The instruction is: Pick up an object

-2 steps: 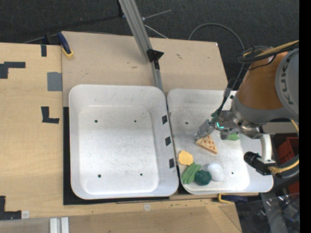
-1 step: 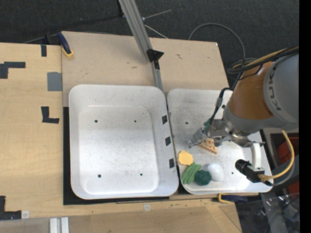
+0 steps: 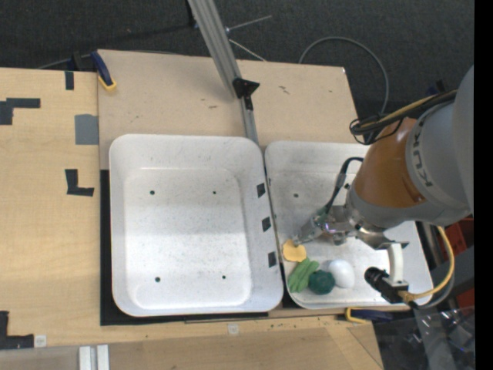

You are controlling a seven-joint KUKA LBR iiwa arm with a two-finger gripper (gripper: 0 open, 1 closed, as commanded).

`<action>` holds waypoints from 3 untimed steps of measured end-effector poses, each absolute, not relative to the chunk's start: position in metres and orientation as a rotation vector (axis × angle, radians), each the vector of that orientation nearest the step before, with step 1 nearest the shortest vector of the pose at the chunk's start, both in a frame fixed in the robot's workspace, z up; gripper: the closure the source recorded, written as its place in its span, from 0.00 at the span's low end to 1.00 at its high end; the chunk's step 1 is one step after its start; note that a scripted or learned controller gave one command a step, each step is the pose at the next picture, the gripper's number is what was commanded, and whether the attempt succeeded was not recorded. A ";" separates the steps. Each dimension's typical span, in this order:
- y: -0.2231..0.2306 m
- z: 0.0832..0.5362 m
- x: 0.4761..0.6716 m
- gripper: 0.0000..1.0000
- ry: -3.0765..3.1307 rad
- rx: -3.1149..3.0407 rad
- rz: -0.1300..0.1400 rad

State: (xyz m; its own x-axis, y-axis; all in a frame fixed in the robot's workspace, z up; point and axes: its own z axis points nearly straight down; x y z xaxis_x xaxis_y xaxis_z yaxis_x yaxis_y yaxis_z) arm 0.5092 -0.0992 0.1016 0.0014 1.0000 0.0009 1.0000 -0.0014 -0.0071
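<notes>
Several small objects lie in the near corner of the right bin (image 3: pixel 308 168): a yellow piece (image 3: pixel 293 250), a light green piece (image 3: pixel 302 273), a dark green ball (image 3: pixel 321 283) and a white ball (image 3: pixel 340 273). My gripper (image 3: pixel 312 233) hangs low over the bin, just above and right of the yellow piece. Its tips are close to that piece, and nothing shows between them.
The left bin (image 3: pixel 189 222) sits beside the right one, with a raised divider wall between them. A slanted metal rail (image 3: pixel 219 45) runs from the top of the view down to the bins' far edge. Cardboard covers the bench behind.
</notes>
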 end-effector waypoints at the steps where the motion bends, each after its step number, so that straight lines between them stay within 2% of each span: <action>1: -0.099 0.090 0.511 0.00 -2.225 -2.225 -0.004; 2: -0.098 0.100 0.511 1.00 -2.226 -2.221 -0.002; 3: -0.101 0.142 0.514 1.00 -2.224 -2.222 -0.002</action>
